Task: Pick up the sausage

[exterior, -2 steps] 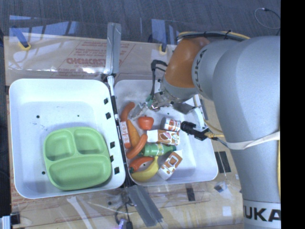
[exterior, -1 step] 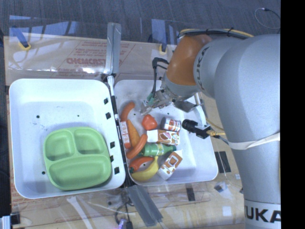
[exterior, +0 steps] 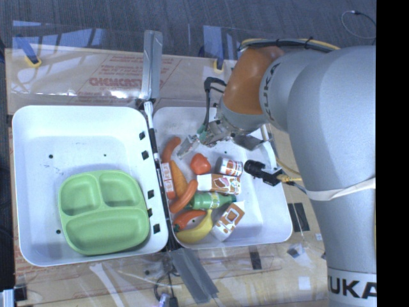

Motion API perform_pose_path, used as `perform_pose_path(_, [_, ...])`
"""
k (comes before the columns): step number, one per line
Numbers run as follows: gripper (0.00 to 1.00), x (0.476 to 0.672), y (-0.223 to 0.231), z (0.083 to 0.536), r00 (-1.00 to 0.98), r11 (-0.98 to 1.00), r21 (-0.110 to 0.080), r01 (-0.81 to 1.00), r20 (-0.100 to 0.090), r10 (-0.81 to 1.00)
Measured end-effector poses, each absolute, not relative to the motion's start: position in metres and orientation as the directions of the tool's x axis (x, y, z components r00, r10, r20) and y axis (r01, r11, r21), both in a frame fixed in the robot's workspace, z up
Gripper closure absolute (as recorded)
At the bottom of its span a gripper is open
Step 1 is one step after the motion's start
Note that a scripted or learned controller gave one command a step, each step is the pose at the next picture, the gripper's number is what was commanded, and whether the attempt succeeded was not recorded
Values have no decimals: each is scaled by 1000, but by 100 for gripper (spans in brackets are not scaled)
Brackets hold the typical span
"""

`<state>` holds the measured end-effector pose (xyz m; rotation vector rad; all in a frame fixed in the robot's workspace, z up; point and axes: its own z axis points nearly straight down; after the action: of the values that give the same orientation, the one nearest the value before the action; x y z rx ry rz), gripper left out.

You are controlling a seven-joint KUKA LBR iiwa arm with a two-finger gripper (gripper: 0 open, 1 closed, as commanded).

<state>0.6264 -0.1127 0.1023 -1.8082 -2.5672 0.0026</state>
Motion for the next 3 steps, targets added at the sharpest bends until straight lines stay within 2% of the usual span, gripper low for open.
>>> perform_pose_path(1, [0,620,-101,93,-336,336,-1,942,-1,942])
perform_pose_path(2, [100,620,-101,103,-340,340,-1,940,-1,940])
perform_pose_path(3, [100,657,-140,92,-184,184,0,983,-1,983])
